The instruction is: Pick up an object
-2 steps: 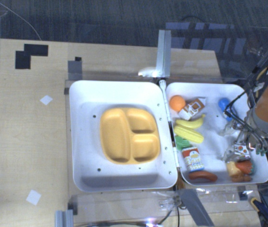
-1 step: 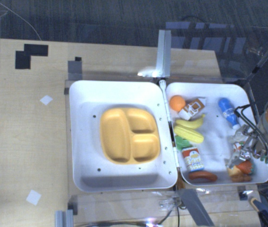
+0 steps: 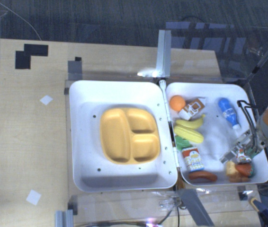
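1. Right shallow white plastic bin (image 3: 205, 90) holds the toys; the blue plastic bottle (image 3: 228, 111) lies near its back wall.
2. The metal pincer (image 3: 240, 151) hangs over that bin's front right corner; its opening cannot be told.

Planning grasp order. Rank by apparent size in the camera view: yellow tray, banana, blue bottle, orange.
1. Yellow tray, by far the largest.
2. Banana and blue bottle: similar length, too close to rank.
3. Orange, smallest.
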`<control>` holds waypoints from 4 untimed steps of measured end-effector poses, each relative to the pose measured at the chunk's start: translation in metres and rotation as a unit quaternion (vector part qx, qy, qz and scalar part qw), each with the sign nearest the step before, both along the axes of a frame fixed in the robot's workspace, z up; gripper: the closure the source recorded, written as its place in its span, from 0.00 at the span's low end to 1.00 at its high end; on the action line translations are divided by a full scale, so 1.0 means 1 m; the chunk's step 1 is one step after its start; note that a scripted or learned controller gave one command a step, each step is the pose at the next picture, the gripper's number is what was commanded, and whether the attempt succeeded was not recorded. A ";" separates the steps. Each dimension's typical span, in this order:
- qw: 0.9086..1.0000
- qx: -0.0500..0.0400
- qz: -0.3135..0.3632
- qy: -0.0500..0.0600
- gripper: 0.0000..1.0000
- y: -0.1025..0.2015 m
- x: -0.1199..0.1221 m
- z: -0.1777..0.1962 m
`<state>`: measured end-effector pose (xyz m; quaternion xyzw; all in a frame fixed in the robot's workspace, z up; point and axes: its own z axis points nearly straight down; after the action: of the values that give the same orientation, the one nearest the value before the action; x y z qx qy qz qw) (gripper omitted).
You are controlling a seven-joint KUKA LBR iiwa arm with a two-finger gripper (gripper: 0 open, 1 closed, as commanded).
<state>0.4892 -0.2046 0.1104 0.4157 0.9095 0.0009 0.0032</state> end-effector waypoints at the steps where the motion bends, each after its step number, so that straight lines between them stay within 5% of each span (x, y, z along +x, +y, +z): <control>1: 0.976 0.002 -0.216 -0.004 0.00 0.056 0.029 -0.021; 2: 0.984 0.001 -0.178 -0.003 0.00 0.047 0.055 -0.021; 3: 0.985 -0.001 -0.174 -0.010 1.00 0.047 0.059 -0.007; 4: 0.965 0.001 -0.261 -0.003 1.00 0.002 0.106 -0.021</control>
<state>0.5949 -0.2024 0.0889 0.6384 0.7697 0.0023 0.0060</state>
